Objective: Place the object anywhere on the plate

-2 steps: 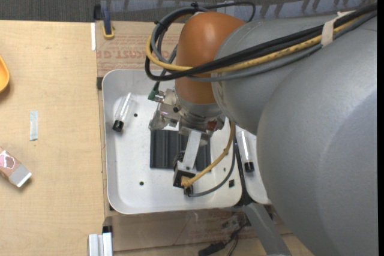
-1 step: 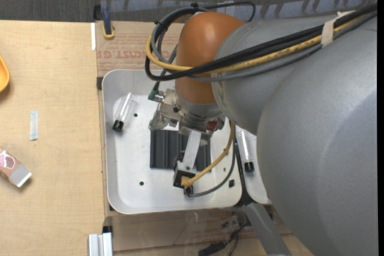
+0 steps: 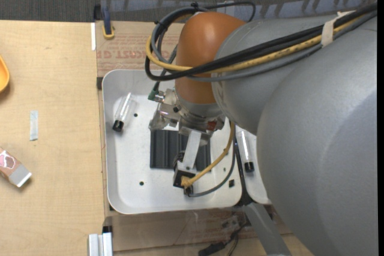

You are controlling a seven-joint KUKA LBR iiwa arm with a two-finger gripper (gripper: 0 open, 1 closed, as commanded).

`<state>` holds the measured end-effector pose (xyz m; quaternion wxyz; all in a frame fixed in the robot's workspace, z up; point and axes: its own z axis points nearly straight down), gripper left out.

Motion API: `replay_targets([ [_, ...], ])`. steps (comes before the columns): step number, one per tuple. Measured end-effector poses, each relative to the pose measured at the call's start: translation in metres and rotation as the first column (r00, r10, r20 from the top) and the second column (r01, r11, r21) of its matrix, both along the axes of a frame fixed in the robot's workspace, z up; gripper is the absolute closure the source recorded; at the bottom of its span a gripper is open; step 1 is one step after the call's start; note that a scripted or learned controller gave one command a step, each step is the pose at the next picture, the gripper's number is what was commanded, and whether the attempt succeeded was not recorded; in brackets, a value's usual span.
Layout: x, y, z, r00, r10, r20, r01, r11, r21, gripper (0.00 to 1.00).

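**A:** Where is the tool hanging?

**B:** The tool is hanging low over the white bin, under the orange-banded wrist. I cannot tell whether it is wide or narrow.

**A:** And the thing to be placed?

**B:** A black ribbed block is lying flat on the bin floor, just beside the tool. A clear tube with a black cap is lying to its left, well apart. An orange rim is peeking in at the desk's left edge

1 fixed cam overhead, angled down, close on bin.
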<state>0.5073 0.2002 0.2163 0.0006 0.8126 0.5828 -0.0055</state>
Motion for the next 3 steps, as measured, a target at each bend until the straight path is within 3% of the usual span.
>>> replay_targets([
  [3,0.0,0.0,0.0,1.0,0.0,0.0,0.0,1.0,0.0,0.0],
])
